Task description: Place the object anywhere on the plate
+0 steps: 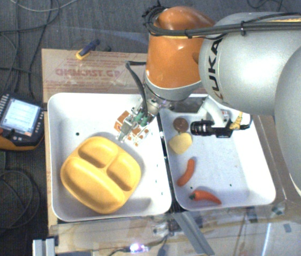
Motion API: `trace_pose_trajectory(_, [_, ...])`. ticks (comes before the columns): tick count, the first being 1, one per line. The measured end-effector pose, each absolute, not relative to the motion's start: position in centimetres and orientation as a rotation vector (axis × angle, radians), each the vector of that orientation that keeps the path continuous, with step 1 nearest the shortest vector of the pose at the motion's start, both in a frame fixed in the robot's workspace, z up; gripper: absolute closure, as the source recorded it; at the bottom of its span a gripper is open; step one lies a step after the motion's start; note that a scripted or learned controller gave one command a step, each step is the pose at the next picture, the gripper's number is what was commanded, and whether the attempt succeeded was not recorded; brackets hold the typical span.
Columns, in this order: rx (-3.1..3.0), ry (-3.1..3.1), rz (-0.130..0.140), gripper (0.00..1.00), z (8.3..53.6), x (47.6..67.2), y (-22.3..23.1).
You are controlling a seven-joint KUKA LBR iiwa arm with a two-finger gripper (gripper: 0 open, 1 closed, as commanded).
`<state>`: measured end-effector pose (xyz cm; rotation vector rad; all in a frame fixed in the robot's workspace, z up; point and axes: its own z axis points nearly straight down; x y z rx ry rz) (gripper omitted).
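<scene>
Seen from above: grey KUKA arm with orange band reaching in from the right, over the seam between two shallow white bins. Two-finger gripper low over the left white bin, just above the upper right rim of the yellow three-compartment plastic plate. Fingers too small and cluttered to tell whether apart or together; nothing clearly visible between them. Lying in the right white bin, well apart from the plate: a pale yellow rounded food piece near the bin's left wall, a small brown round piece just above it, an orange sausage-shaped piece below, and an orange-red carrot-like piece near the front edge. Off the bench at left, an orange-cased control pendant with lit screen.
</scene>
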<state>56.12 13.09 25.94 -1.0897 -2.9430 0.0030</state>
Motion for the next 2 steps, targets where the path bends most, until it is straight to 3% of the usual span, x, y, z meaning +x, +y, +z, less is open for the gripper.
trace_pose_trajectory(1, [-0.996, -2.979, 0.004, 1.0, 25.08, 53.35, 13.28])
trace_pose_trajectory(2, [-0.994, -2.977, 0.003, 1.0, 25.9, 53.36, 13.37])
